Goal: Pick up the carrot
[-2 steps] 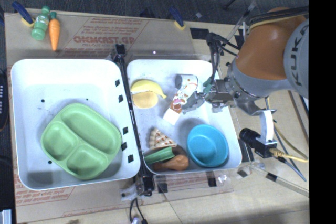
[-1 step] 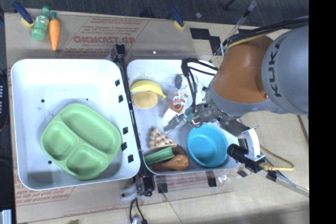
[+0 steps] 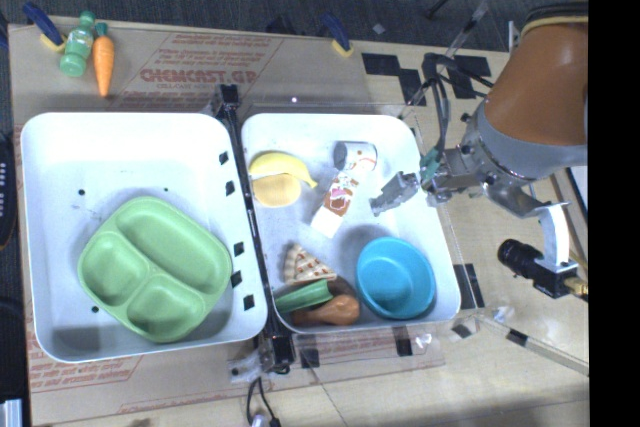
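Oddly, the carrot [image 3: 103, 63] lies outside both bins, on the cardboard sheet [image 3: 200, 65] beyond the far left corner of the left bin [image 3: 40, 215], just beside a small green bottle [image 3: 76, 47] that seems to touch its leafy end. The gripper [image 3: 392, 195] hangs over the right bin [image 3: 435, 215], well apart from the carrot, with the whole left bin between them. It holds nothing; its fingers point toward a small white and red bottle [image 3: 340, 197], and at this angle I cannot tell whether they stand wide or narrow.

Within the right bin, taking the blue bowl [image 3: 395, 277] as the mark: the white and red bottle lies just beyond its far left rim, a yellow piece [image 3: 275, 178] sits further left of that, a grey can [image 3: 355, 155] lies at the far side, and a pizza slice [image 3: 305, 265] and a brown and green heap [image 3: 318, 303] crowd its left. A green divided plate [image 3: 155, 267] rests in the left bin.

The main risk is a grab at the wrong thing: the brownish-orange piece by the bowl could pass for the carrot. Even on the right target, the crowding green bottle may be caught or knocked, and the reach across both bins is long.
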{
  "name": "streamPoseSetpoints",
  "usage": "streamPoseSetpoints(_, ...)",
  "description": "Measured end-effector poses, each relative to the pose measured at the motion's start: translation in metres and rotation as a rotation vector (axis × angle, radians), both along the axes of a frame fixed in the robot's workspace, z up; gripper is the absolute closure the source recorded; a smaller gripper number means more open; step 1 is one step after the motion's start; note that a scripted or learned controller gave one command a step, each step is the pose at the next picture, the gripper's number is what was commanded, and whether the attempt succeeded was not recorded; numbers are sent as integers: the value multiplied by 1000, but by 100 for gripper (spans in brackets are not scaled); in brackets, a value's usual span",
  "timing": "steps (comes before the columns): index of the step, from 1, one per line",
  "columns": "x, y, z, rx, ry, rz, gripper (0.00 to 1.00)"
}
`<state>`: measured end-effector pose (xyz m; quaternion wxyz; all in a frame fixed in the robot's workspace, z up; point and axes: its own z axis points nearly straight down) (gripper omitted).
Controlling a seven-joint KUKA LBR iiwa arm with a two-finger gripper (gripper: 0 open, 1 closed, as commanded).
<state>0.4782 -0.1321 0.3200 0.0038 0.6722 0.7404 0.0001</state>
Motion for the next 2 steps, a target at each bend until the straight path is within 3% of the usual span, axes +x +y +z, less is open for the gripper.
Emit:
streamPoseSetpoints(1,-2,28,-107,5,17,180,0)
streamPoseSetpoints(2,24,8,-46,0,5,184,0)
